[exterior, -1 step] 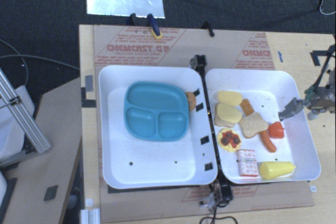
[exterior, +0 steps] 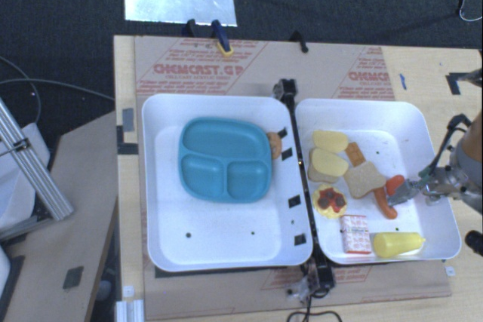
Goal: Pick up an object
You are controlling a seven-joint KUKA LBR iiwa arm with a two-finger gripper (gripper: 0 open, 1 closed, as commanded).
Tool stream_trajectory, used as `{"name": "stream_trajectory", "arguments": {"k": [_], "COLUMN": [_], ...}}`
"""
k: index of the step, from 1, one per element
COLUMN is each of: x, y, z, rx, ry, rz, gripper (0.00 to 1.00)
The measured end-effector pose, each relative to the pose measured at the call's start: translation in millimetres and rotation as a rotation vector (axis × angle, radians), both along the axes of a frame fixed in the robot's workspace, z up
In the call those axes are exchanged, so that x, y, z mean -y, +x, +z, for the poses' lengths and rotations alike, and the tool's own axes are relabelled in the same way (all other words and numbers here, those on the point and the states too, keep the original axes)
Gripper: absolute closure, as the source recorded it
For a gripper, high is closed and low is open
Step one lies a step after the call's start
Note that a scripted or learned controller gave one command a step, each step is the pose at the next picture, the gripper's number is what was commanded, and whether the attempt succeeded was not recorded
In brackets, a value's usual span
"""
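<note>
The right bin (exterior: 423, 124) holds several toy foods. Two pale yellow pieces (exterior: 329, 151) lie at its left, with an orange stick (exterior: 355, 154) and a slice of bread (exterior: 365, 179) beside them. A red and orange piece (exterior: 391, 196) lies just right of the bread. A round pizza-like piece (exterior: 330, 200), a white and red packet (exterior: 355, 233) and a yellow bottle (exterior: 397, 242) lie along the front. My gripper (exterior: 402, 191) reaches in from the right, low over the red and orange piece and touching or nearly touching it.
The left bin (exterior: 170, 237) holds a blue sectioned plate (exterior: 225, 160), with a small brown item (exterior: 275, 143) at the plate's right edge. A black divider clamp (exterior: 290, 98) joins the bins. The arm's wrist (exterior: 460, 188) hangs over the right bin's right wall.
</note>
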State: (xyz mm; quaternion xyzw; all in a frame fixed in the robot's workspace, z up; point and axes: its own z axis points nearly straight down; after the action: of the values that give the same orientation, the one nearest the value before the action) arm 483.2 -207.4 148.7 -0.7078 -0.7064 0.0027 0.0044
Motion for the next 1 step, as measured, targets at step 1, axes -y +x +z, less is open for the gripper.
{"name": "stream_trajectory", "arguments": {"k": [1], "x": [-0.8], "y": [4.5], "z": [17.4], "rx": [0.014], "ry": [-0.004], "rz": [0.004], "gripper": [1.00]}}
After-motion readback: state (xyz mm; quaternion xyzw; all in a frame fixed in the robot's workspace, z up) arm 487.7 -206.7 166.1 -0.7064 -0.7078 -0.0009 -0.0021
